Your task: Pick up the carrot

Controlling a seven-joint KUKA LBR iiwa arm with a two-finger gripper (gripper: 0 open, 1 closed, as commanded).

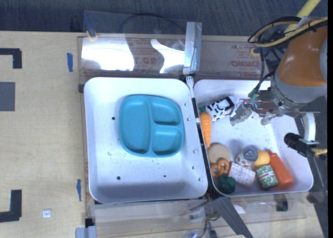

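The carrot (206,128) is an orange tapered piece lying lengthwise against the left wall of the right bin (299,186). My gripper (253,116) hangs over the upper middle of that bin, to the right of the carrot and clearly apart from it. Its fingers (238,114) are spread open with nothing between them. The grey arm with the orange band (304,60) comes in from the upper right.
A black-and-white spotted item (221,106) lies just left of the gripper. Along the bin's front sit a round bun (219,152), a pretzel (220,168), a dark green piece (226,183), a can (250,155) and an orange bottle (282,169). The left bin (99,143) holds a blue divided plate (152,124).
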